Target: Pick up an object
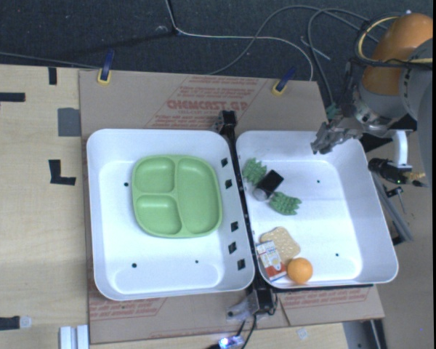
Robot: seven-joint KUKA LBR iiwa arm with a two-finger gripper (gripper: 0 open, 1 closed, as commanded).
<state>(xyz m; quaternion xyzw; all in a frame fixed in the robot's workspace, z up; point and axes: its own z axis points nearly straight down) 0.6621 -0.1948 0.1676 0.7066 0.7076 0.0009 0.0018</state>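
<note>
At the near edge of the right bin [349, 267] we see an orange [300, 270] touching a small carton [270, 259] and a cracker [282, 241]. Farther back lie two green pieces [284, 203] around a black cylinder [267, 184]. The left bin [109, 195] holds a green plate [177, 196]. The gripper [325, 142] hovers over the right bin's far edge; we cannot tell its opening.

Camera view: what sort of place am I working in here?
Likely a lab bench for robot grasping trials: two white bins clamped side by side on cardboard, toy food such as an orange, and loose cables.
</note>
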